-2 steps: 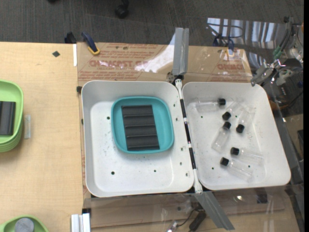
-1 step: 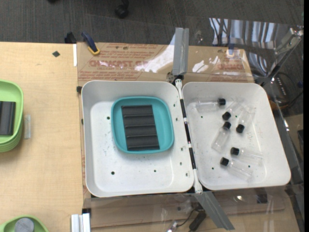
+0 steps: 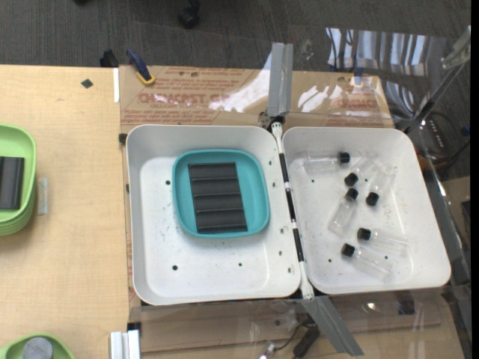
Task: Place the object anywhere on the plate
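Clear vials with black caps lie scattered in the right bin; the teal plate waits in the left bin. I judge picking hasn't begun; next, I must grasp one vial. Pincer state: cannot tell.

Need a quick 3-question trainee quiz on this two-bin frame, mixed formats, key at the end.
1. True or false: the square teal plastic plate sits in the left shallow white bin.
2. Multiple choice: what does the right shallow white bin hold? A) clear plastic vials with black caps B) green bowls C) a yellow-tipped tool
3. Fill in: the dark ribbed rectangular insert lies on the ____.

Key: 1 true. 2 A; the clear plastic vials with black caps lie scattered there, none on the plate yet. 3 plate.
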Robot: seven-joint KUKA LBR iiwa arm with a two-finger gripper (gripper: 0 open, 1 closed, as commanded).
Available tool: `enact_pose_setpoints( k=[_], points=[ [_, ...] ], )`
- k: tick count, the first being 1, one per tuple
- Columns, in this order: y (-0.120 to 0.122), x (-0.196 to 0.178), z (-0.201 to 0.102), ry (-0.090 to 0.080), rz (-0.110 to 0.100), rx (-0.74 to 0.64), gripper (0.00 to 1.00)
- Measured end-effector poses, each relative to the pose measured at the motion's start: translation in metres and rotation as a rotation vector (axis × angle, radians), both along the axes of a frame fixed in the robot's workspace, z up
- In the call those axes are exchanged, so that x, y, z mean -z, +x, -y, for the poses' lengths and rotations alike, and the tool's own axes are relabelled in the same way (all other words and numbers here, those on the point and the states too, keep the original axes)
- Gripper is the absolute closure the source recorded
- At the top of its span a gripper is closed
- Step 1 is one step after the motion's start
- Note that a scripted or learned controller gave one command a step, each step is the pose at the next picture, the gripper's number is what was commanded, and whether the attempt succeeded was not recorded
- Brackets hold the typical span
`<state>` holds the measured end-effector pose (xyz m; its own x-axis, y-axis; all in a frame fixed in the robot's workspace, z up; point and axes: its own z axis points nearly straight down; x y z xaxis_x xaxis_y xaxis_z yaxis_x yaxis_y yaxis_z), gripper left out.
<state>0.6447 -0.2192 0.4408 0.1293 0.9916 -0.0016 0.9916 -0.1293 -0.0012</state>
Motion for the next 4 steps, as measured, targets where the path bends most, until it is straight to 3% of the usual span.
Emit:
enact_pose_setpoints(
  k=[1,4],
  points=[
    [0.0150,0.0005,-0.0011,0.000,-0.001,0.061,0.00],
    [0.0148,0.0011,-0.0062,0.001,-0.002,0.353,0.00]
  ],
)
